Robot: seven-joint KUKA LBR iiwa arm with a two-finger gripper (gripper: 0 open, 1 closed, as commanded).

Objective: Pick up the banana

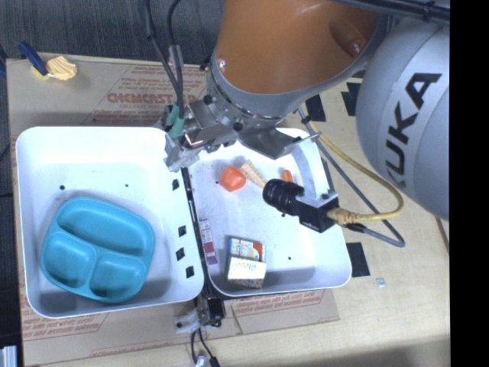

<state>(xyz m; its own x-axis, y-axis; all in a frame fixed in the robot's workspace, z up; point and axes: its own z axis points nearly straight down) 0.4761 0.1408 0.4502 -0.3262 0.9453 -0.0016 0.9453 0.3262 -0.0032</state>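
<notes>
The gripper hangs low over the wall between the two bins, under the arm's wrist, and whether it is open or closed cannot be told. The likeliest banana (a pale slim piece, not surely readable) lies in the right bin, near the gripper's right and apart from it, beside an orange lump. The grey arm reads "KUKA"; the cardboard's red print is blurred.
</notes>
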